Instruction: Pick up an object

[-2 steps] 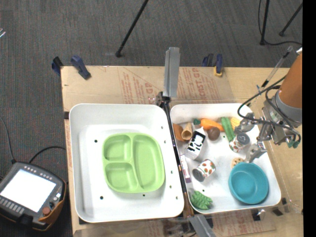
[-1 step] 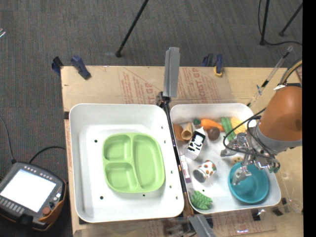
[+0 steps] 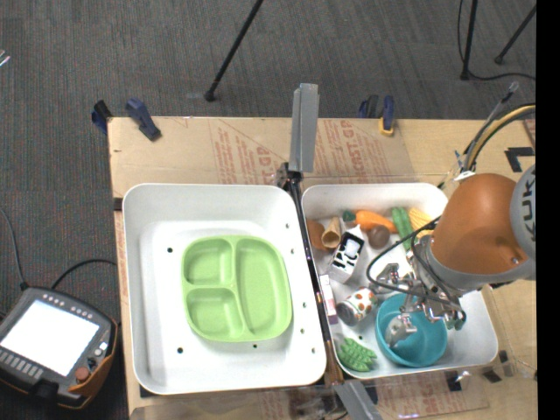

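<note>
The gripper (image 3: 406, 326) hangs inside the teal bowl (image 3: 411, 339), jaw spacing I cannot tell, so closing may catch only the bowl's smooth rim and slip off.

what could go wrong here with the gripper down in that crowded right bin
The gripper sits over the teal bowl, so it may close on the rim, and a thin curved edge could slip out or tip the bowl. The patterned can and green leaf toy lie close beside the bowl, so a descent or lift could knock them. The bowl is near the right bin's wall, leaving little room to adjust.
</note>
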